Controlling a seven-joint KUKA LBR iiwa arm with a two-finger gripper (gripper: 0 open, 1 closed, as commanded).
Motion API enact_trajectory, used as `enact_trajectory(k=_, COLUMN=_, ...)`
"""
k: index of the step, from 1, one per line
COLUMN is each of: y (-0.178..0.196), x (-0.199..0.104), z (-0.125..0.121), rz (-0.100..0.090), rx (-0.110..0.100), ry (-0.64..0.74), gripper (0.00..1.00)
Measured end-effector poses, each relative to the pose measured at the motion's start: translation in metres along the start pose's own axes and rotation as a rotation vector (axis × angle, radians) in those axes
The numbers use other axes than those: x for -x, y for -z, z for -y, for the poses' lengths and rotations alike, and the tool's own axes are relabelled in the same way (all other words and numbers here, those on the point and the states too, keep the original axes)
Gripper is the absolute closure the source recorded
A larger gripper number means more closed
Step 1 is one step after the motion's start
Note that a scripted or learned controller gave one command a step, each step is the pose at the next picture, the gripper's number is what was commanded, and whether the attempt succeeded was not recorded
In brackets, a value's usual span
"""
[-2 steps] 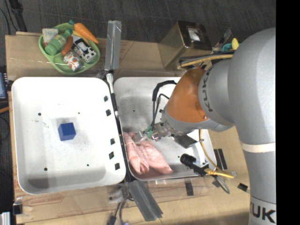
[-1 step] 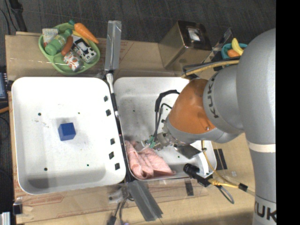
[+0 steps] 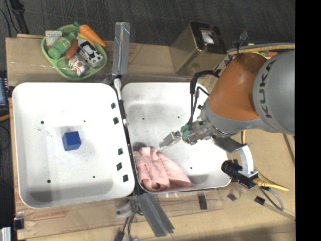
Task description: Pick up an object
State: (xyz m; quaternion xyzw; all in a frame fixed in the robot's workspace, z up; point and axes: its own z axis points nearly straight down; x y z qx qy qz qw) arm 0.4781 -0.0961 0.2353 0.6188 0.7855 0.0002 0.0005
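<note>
Your grey KUKA arm with the orange band [image 3: 246,92] comes in from 3 o'clock and covers the right side of the right-hand shallow white plastic bin [image 3: 150,97]. To its 9 o'clock, across a grey divider with black clips [image 3: 122,129], sits the left-hand shallow white plastic bin [image 3: 30,134].

The folded pink cloth [image 3: 159,169] lies in the right bin's 7 o'clock corner, against the divider and the near wall. Your two-finger gripper [image 3: 168,139] hangs over the middle of that bin, pointing toward 8 o'clock, its tip just above the cloth's upper edge. You see no object between the fingers; whether the tip touches the cloth can't be told. Fingers apart or together: can't tell, they blur into one pale shape.

The small blue cube [image 3: 71,140] rests in the left bin, a bit left of centre, well apart from the gripper.

At 11 o'clock, outside the bins on the brown bench, a green bowl of toy food [image 3: 50,54] holds an orange carrot [image 3: 92,33] and small packets. A tan cardboard box [image 3: 198,46] stands at 1 o'clock behind the right bin.
</note>
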Motion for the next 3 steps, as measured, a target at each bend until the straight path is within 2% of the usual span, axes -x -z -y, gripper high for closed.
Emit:
enact_trajectory(k=1, y=-0.143, x=0.010, z=-0.008, rz=-0.001, rx=0.000, ry=0.052, gripper=0.00)
enact_trajectory(k=2, y=-0.134, x=0.010, z=-0.009, rz=-0.003, rx=-0.002, ry=0.058, gripper=1.00)
enact_trajectory(k=3, y=-0.044, x=-0.013, z=-0.068, rz=-0.002, rx=-0.004, ry=-0.278, gripper=1.00)
